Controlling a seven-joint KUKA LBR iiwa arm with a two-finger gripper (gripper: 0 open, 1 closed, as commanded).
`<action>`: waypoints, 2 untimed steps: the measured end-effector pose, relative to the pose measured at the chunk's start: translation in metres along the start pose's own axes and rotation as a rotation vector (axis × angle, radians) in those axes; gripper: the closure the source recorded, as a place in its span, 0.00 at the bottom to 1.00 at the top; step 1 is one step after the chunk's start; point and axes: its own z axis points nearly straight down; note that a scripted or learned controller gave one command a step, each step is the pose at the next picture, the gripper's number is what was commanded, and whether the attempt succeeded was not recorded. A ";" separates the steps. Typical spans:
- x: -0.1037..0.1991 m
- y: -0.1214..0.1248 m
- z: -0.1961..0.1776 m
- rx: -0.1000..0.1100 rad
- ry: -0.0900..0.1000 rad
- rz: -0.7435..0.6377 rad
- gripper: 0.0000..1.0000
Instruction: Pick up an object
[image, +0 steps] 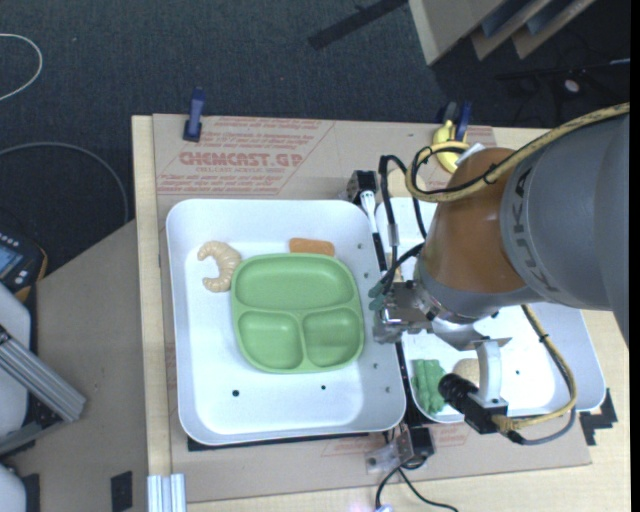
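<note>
Hand (396, 312): set at the 3 o'clock rim of the green tray (297, 278), left bin (200, 340); whether clenched or released cannot be told. Tray probably the target. Rim to be straddled squarely before lifting; pale crescent (218, 264) at 10 o'clock avoided.

The worktop (330, 150) carries the red printed legend "CHEMCAST GP" at its far left; the smaller lines around it are illegible.

The brown bench (240, 150) bears a left bin (290, 410) and a right bin (530, 380), both white, side by side.
</note>
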 end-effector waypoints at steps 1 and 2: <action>0.104 0.002 -0.100 -0.016 0.003 -0.009 1.00; 0.142 0.016 -0.255 -0.022 0.005 -0.004 1.00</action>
